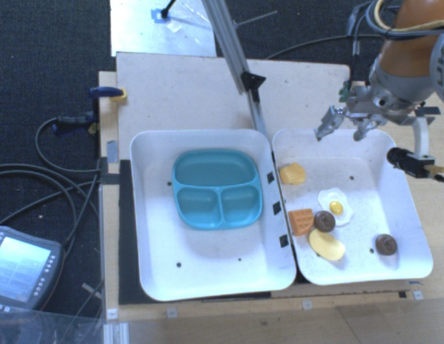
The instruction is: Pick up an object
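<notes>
Pendant: a grey handheld control unit (21, 267) with a lit screen sits at the lower left corner of the frame, nearest the lens, its cables looping across dark floor.
Bench: a pale board (179, 92) fills the middle of the frame and carries both bins.
Arm: the grey KUKA arm (412, 41) with its orange band enters from the upper right.
Left bin: a shallow white bin (154, 256) lies left of centre, touching its neighbour along one edge.
Right bin: a second white bin (408, 213) lies right of centre.
Tray: a blue divided plate (215, 188) with three compartments rests in the left bin.
Pole: a slanted metal pole (225, 31) runs from the top of the frame down to the seam between the bins.
Gripper: the gripper (344, 129) hangs over the upper rim of the right bin, fingers spread apart and pinching nothing.
Fried egg: a toy egg (335, 206) lies mid-bin on the right, well below the gripper.
Yellow oval: a flat yellow piece (326, 246) lies near the bin's lower edge.
Orange block: a small orange piece (301, 221) sits just beside a brown round (324, 221).
Yellow lump: a small yellow piece (293, 173) lies by the bin's left wall.
Brown round, far: another brown piece (385, 244) sits at the lower right.
</notes>
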You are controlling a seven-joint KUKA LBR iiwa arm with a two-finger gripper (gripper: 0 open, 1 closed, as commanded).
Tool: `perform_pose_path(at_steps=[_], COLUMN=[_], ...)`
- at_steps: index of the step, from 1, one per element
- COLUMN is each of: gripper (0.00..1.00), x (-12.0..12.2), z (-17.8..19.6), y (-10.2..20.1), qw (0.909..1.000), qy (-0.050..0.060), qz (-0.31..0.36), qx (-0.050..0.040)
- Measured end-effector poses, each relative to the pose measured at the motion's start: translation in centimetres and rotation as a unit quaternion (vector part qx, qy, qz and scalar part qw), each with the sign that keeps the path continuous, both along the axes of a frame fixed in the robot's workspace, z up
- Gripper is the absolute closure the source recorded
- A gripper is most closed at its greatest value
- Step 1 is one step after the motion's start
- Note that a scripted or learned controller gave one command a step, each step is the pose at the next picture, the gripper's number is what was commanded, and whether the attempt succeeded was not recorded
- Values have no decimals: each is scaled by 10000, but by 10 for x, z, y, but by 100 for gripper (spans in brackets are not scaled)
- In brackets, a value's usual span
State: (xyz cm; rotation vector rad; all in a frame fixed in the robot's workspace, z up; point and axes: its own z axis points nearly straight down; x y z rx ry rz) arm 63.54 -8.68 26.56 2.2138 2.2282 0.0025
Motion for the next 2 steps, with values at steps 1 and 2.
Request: perform_pose_path(at_steps=[1, 2], gripper=[0, 0], x=[0, 8], z=[0, -59], y=[0, -2], qw=[10000, 10000], qy=[-1, 23], qz=[-3, -22], qx=[0, -7])
